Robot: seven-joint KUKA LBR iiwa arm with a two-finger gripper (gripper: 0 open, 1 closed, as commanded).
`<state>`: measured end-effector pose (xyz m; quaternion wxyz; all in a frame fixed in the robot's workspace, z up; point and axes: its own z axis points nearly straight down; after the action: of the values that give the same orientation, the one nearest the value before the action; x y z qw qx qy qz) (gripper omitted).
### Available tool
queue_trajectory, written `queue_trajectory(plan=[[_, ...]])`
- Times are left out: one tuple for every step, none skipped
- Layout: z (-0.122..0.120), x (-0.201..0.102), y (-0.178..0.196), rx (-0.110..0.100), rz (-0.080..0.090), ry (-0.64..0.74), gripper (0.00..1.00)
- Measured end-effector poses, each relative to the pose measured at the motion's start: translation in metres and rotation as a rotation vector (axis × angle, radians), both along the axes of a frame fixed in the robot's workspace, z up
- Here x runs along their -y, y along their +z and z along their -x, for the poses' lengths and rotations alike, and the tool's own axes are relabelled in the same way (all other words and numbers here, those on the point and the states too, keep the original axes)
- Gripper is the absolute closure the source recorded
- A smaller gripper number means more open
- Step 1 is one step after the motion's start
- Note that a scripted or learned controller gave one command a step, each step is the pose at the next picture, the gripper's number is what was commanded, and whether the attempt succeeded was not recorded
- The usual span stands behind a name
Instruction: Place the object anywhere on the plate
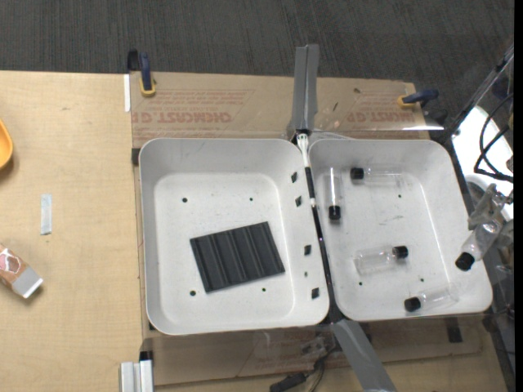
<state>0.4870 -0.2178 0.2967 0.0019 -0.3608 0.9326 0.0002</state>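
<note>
Vials, position? I count four lying loose in the right bin (pixel 425 188): vial one (pixel 372 175), vial two (pixel 333 193), vial three (pixel 377 259), vial four (pixel 426 300).

— And a fifth vial (pixel 472 250) at that bin's right rim, just beside the gripper (pixel 489 219). Whether the gripper is open or closed on it, I cannot tell; the spot is blurred.

— The plate (pixel 237 256)?

— Dark, ribbed, flat in the left bin (pixel 144 219), nothing on it. Well apart from every vial.

— Finding?

— Placement not done. At best a pick is in hand; carry and release remain.
</note>
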Motion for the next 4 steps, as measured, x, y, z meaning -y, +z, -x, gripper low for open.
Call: queue_trajectory(plan=[[0.000,-0.003,0.014,0.001,0.000,0.165,1.00],[0.003,-0.039,0.007,-0.001,-0.001,0.059,1.00],[0.004,-0.030,0.016,0.000,0.000,0.233,1.00],[0.008,-0.038,0.015,-0.001,0.000,0.500,1.00]])
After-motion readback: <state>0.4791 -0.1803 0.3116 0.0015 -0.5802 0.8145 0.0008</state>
